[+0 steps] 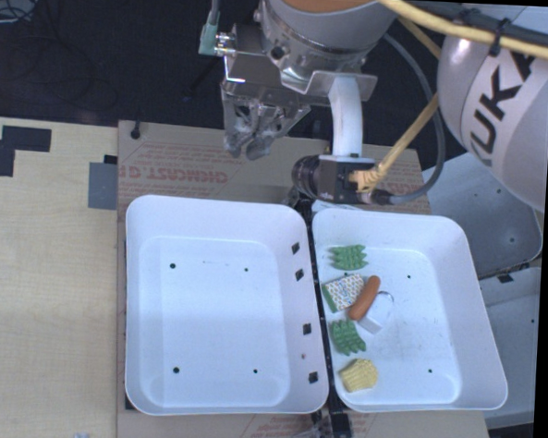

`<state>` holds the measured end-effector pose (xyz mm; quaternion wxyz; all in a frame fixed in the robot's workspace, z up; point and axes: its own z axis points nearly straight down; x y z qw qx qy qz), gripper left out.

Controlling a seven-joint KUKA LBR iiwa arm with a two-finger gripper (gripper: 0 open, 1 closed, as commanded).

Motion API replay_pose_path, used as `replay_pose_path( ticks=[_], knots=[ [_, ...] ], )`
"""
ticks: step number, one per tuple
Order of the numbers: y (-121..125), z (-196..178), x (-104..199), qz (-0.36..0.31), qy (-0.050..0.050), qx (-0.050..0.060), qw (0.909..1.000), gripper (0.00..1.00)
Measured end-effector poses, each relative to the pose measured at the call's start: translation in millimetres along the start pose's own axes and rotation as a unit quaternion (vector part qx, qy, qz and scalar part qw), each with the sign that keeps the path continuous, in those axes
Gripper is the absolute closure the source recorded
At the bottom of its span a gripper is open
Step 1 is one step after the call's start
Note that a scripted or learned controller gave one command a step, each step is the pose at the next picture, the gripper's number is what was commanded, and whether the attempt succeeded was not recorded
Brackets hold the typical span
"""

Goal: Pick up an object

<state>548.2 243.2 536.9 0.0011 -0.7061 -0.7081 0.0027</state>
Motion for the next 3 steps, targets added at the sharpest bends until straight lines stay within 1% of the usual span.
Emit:
replay_pose_path(
  ticks=[1, 2, 3],
  knots=[
    [-3.4, 0.0, -0.9, 0.0, 0.0, 0.001, 1.0, 1.0],
    [9.9, -0.1, 1.2, 0.001, 0.0, -0.001, 1.0, 1.0],
    [6.0, 0.0, -0.1, 0.001, 0.0, 0.0, 1.0, 1.0]
  ],
)
